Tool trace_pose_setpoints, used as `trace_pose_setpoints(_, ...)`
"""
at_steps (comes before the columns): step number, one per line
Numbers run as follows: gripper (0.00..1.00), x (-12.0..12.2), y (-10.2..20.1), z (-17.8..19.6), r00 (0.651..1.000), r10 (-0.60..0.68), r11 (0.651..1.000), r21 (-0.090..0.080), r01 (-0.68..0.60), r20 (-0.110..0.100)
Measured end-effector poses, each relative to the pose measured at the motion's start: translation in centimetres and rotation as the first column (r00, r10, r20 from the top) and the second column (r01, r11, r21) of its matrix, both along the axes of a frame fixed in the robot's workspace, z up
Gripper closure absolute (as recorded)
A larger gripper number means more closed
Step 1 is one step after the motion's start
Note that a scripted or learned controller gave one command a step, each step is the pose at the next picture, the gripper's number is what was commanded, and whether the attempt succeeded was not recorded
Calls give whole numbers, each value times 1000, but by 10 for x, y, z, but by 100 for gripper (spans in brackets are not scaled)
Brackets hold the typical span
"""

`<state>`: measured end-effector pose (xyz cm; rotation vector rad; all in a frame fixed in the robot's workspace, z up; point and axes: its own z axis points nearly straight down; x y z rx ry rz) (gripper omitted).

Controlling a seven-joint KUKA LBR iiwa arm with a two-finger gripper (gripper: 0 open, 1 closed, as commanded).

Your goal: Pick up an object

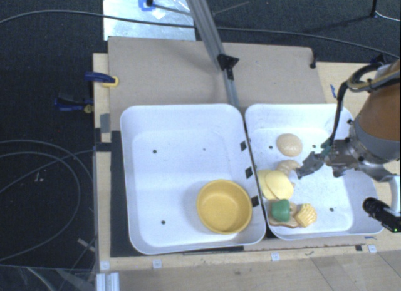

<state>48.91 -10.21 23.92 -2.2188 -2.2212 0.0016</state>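
My gripper (309,166) hangs over the middle of the right bin (326,117), reaching in from the right on the grey and orange arm. Its dark tip is just right of a small beige piece (287,166) and above a pale yellow rounded object (276,184). I cannot see anything held in it. A beige oval object (289,144) lies further back. At the front of the same bin, a green object (280,209) sits beside a yellow ridged object (304,214). A yellow bowl (223,205) stands upright in the left bin (169,133).
The two bins touch along a shared wall (249,164) with black clips. A grey pole (210,27) slants down from the top to the bins' rear junction. A black fitting (381,213) sits at the right bin's front right corner.
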Motion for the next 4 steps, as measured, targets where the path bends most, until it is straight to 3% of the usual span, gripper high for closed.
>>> trace_pose_setpoints(2, 0, 12, -2, -90, 1000, 0, 1000, 0, 0, -1)
trace_pose_setpoints(3, 100, 14, -3, -77, 1000, 0, 1000, -1, 0, 5)
trace_pose_setpoints(4, 100, 8, -8, -19, 1000, 3, 1000, -2, -3, 10)
